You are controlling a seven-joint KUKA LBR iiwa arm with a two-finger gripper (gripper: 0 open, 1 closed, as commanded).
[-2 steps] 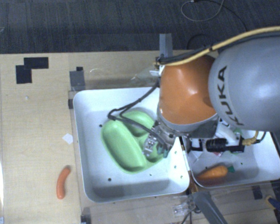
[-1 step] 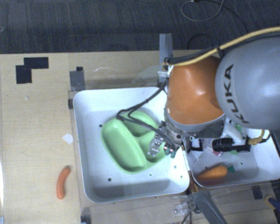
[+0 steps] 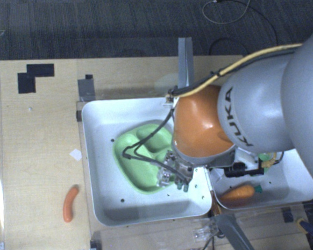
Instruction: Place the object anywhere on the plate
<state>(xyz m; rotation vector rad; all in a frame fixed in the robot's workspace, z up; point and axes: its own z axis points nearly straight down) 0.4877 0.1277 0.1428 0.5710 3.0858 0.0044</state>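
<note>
Here the jaws [image 3: 171, 178] hang over the green plate [image 3: 140, 158] in the left bin [image 3: 102, 153], their state impossible to tell.

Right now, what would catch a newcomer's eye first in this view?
The big grey arm with its orange band reaches in from the right and covers much of the bins. Under it, the gripper hangs over a green plate in the left bin. A carrot lies in the right bin, and a small sausage sits on the bench left of the bins.
</note>
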